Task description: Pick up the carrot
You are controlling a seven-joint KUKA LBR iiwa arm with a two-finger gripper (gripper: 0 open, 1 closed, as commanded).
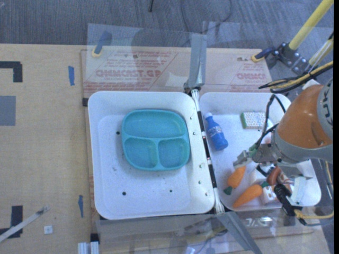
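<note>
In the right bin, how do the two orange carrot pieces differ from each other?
The smaller carrot looks shorter and stubbier; the larger carrot is longer and tapers to a point at its lower left end. The smaller carrot lies nearer the blue bottle; the larger carrot lies nearer the bin's front rim. Both are orange and slant the same way.

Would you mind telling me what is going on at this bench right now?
A KUKA arm reaches in over the right bin, where two orange carrot pieces lie near the front, alongside a blue bottle and a small green-edged sponge. Its gripper hovers just above the carrots, and nothing looks lifted yet. The left bin holds a teal divided plate.
</note>
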